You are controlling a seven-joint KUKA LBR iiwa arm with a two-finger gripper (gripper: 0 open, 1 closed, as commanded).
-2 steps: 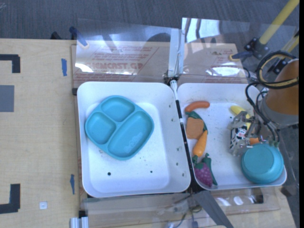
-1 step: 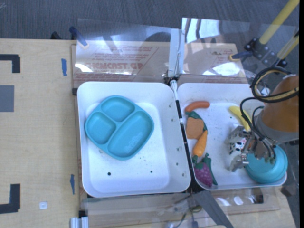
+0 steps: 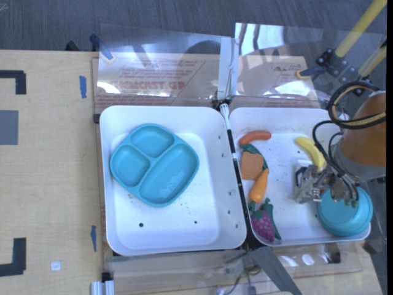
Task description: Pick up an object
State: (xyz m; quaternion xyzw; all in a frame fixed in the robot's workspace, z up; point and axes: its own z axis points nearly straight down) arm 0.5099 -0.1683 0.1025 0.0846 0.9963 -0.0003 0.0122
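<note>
In the right bin (image 3: pixel 282 123) lie a red sausage (image 3: pixel 254 136), an orange slab (image 3: pixel 250 165), a carrot (image 3: pixel 259 185), a purple grape bunch (image 3: pixel 264 222) and a yellow banana (image 3: pixel 310 151). My gripper (image 3: pixel 309 188) hangs low over the bin's right part, just below the banana and right of the carrot. Nothing shows between its fingers. A teal round part (image 3: pixel 346 211) of the arm sits right beside it.
The left bin (image 3: pixel 116 226) holds a blue three-compartment plate (image 3: pixel 154 163). Clear plastic sheets (image 3: pixel 184 72) stand behind both bins. The arm's orange band (image 3: pixel 368 134) and black cables (image 3: pixel 344 112) overhang the right bin's right edge. Wooden bench top extends to the left.
</note>
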